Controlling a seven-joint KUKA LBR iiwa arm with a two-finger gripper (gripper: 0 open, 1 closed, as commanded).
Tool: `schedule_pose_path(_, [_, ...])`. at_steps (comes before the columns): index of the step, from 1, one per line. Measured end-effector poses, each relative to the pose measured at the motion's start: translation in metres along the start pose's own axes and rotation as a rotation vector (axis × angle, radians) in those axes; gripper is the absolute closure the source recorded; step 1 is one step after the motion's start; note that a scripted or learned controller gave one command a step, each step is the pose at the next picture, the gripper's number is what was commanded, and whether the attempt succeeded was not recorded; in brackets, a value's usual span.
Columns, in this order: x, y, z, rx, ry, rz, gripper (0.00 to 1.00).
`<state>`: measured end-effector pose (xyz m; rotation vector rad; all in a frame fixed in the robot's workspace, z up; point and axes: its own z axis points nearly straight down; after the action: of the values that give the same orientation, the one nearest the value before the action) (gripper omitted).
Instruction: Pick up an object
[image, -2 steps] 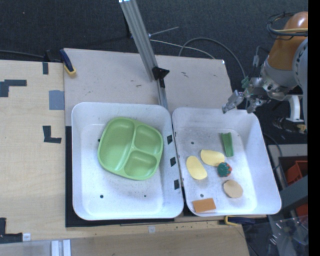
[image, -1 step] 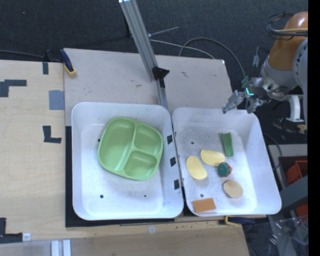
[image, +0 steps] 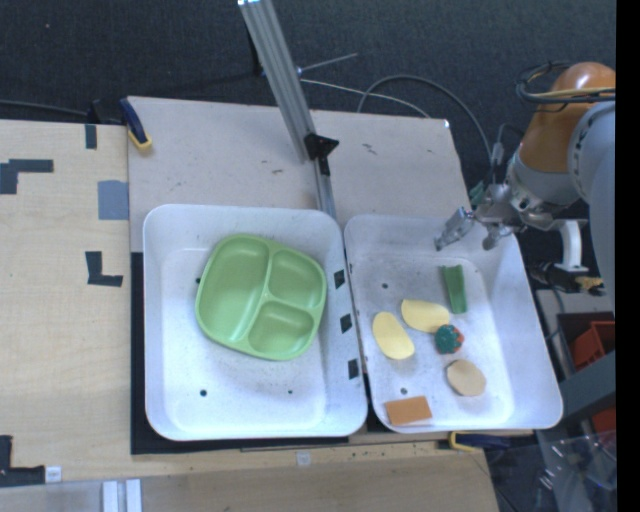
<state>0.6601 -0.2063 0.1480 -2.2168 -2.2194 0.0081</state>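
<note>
The right bin holds several small items: a green stick, two yellow oval pieces, a small teal and red ball, a tan round piece and an orange block. My gripper hangs over the bin's far right corner, above and just beyond the green stick. Its two fingers are spread apart with nothing between them.
The left bin holds a green divided plate. A grey metal pole slants in from the top, ending at the bins' shared far edge. Cables lie behind the right bin.
</note>
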Motion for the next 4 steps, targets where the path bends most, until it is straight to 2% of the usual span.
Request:
schedule_pose_path(1, [0.001, -0.001, 0.055, 0.0, 0.0, -0.001, 0.0])
schedule_pose_path(2, [0.001, 0.001, 0.04, -0.006, -0.003, -0.004, 1.0])
schedule_pose_path(4, [0.004, 0.002, -0.078, -0.012, -0.001, -0.001, 1.0])
